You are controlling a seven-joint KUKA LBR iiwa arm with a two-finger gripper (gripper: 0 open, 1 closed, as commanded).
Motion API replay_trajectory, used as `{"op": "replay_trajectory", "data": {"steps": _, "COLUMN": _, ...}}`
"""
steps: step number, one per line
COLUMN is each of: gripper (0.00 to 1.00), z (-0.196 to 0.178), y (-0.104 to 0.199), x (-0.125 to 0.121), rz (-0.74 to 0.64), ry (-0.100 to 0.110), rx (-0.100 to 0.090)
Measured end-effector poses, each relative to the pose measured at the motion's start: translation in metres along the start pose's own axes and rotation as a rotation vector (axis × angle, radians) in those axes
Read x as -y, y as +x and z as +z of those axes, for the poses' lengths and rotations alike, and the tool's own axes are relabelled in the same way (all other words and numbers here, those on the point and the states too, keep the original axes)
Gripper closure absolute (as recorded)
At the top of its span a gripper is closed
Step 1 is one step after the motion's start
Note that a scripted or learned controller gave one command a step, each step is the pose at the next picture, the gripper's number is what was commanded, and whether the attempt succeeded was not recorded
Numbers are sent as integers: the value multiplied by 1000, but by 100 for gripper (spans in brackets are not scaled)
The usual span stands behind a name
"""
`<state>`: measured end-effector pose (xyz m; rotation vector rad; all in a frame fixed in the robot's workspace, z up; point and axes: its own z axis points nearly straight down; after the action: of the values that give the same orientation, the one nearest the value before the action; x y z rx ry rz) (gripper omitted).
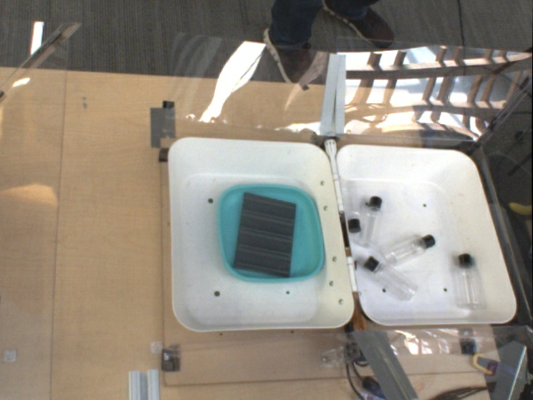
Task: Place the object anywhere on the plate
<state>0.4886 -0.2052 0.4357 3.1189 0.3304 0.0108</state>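
Dark grey ribbed rectangular block (265,234) lying flat mid teal rounded-square plate (226,223), left shallow white bin (191,290); looking already placed. Claw state: cannot tell. Advising lifting straight up, avoiding nudging the block, leaving the clear black-capped vials (408,250) on the right alone.

Dark grey ribbed block (266,234) (striped) on teal plate (310,242), white bins (191,298).

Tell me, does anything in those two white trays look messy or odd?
Slightly. The clear vials with black caps in the right bin lie scattered at all angles, most on their sides. The dark ribbed block rests neatly on the teal plate.
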Motion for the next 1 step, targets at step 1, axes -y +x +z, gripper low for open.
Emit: {"op": "replay_trajectory", "data": {"steps": 1, "gripper": 0, "z": 0, "y": 0, "x": 0, "rz": 0, "ry": 0, "rx": 0}}
